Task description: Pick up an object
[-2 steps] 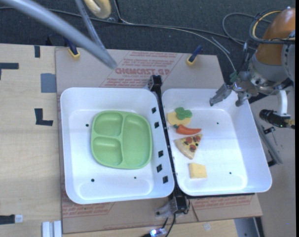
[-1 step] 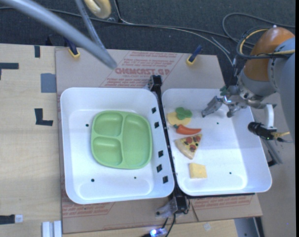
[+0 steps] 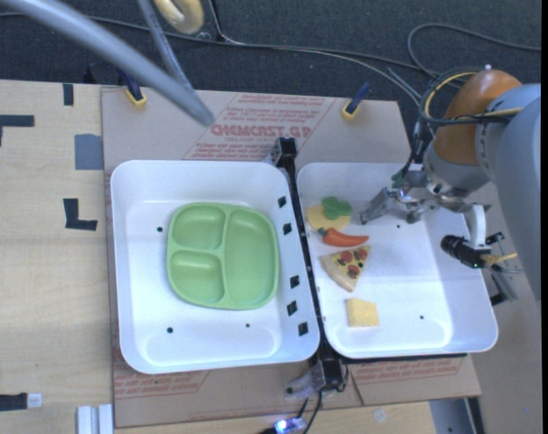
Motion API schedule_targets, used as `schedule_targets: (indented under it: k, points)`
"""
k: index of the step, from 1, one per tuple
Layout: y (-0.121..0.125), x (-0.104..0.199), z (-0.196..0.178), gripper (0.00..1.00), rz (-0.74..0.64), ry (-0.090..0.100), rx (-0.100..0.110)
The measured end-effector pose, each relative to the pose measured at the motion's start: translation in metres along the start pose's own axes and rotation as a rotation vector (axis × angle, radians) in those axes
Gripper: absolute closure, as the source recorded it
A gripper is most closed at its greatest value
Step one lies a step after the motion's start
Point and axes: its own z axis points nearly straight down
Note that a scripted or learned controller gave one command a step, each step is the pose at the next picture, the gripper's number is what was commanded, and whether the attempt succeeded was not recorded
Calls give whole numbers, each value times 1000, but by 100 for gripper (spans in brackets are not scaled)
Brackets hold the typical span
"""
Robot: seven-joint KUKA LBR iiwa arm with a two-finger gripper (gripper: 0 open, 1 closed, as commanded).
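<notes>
The gripper (image 3: 389, 208) hovers with its jaws spread and nothing between them, the green-and-yellow toy (image 3: 329, 212) just left of them, the pizza slice (image 3: 347, 266) below-left.

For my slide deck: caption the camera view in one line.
KUKA arm's gripper hovers over the right bin near toy food; a green divided plate sits in the left bin.
</notes>
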Motion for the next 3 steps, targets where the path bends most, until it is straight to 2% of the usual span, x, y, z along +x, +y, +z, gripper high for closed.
schedule_targets:
  k: [1, 3]
  points:
    - [2, 0, -14, 100, -1, -2, -4]
    - [-7, 1, -133, 100, 1, 4, -4]
